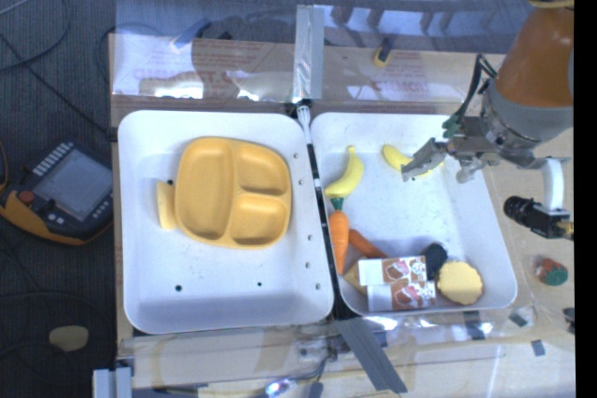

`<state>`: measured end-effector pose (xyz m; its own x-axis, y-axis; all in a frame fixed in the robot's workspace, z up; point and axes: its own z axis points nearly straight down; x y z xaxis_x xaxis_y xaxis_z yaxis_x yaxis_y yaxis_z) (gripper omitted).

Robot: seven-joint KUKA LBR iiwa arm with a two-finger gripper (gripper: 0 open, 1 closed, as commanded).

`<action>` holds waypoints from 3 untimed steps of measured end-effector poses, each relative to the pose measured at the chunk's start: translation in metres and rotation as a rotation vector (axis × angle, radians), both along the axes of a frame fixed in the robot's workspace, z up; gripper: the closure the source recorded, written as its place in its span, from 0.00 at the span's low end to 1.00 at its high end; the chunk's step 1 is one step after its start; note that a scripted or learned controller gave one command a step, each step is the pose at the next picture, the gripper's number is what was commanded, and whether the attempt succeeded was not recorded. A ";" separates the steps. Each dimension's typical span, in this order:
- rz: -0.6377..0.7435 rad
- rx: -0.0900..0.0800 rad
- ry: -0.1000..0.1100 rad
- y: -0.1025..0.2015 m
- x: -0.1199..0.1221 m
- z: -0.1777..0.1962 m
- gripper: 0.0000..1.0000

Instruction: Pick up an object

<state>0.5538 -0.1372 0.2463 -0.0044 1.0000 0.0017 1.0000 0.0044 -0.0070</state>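
Observation:
My gripper hangs over the upper right part of the right bin, reaching in from the right. Its tip is right beside a small yellow piece on the bin floor; I cannot tell whether they touch. A banana lies by the bin's left wall. Below it are a carrot and a second orange piece. At the bin's front sit a white and red box, a yellow lemon and a small black thing.
The left bin bears a yellow divided plate with a pale yellow piece poking out at its left edge. A divider rail separates the bins. A handheld controller lies on the floor at the left.

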 end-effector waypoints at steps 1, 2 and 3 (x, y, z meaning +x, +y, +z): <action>0.090 -0.003 0.000 -0.009 0.097 -0.063 0.00; 0.118 -0.004 -0.003 0.030 0.112 -0.152 0.00; 0.120 -0.004 0.003 0.031 0.112 -0.147 1.00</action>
